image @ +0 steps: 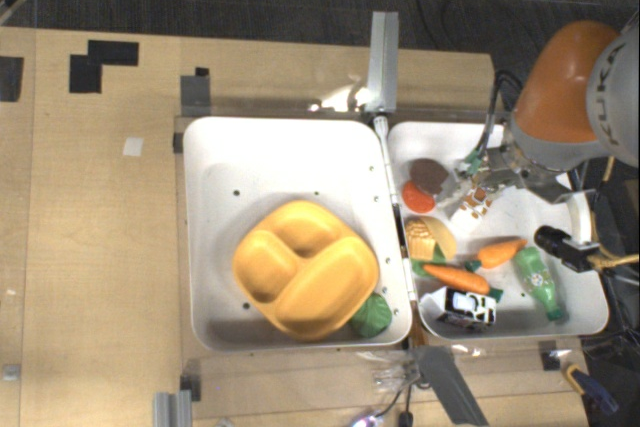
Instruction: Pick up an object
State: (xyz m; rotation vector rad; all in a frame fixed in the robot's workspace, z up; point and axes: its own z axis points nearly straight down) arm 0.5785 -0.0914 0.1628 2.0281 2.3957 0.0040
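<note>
Your arm point(575, 95) reaches in from the right and hangs over the upper part of the right bin point(590, 315), with the claw point(478, 183) low among the cables near the brown round piece point(430, 175) and the red-orange piece point(419, 199). The claw is too small and cluttered here to read, so you cannot tell how wide it stands or whether it has anything.

The step in hand looks like an approach to a pick that is not yet made. Choose one target before you descend. The pieces in this bin are crowded: a yellow ridged block point(422, 240), two carrots point(455, 276) lying close together, a green bottle point(540, 283) by the right wall, and a black-and-white toy point(468, 307) at the front edge. Anything touching a neighbour is likely to drag it along or slip out. The brown and red-orange pieces sit nearest the claw, just beside the wall between the bins, so come straight down and keep clear of that wall.

The brown piece looks small, rounded and smooth, probably apt to roll if nudged off-centre. Centre over it and close across its widest part.

The left bin point(210, 165) on the worktop point(90, 265) holds a large yellow divided dish point(305, 267) with a green thing point(373, 317) tucked at its lower right edge, too broad for a simple pinch.
</note>
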